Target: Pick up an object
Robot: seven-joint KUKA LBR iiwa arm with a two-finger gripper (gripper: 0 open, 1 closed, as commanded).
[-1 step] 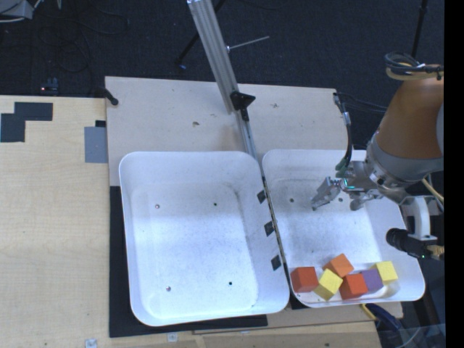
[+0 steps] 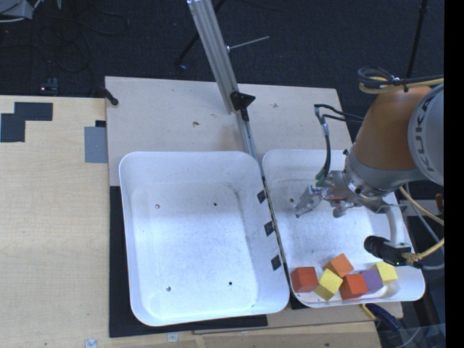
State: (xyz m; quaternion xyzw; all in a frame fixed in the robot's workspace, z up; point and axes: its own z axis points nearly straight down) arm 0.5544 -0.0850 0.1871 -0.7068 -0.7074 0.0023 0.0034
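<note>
A: Near edge first: the blocks [image 2: 341, 275] are bunched in the right bin [image 2: 290, 172]'s front corner, touching.

B: And above them the gripper [image 2: 313, 200] hovers mid-bin, well apart from them, carrying nothing. How wide it's parted, I cannot tell.

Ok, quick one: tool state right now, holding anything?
Tool: over the right bin, apart from the blocks; open or shut cannot be told.
</note>
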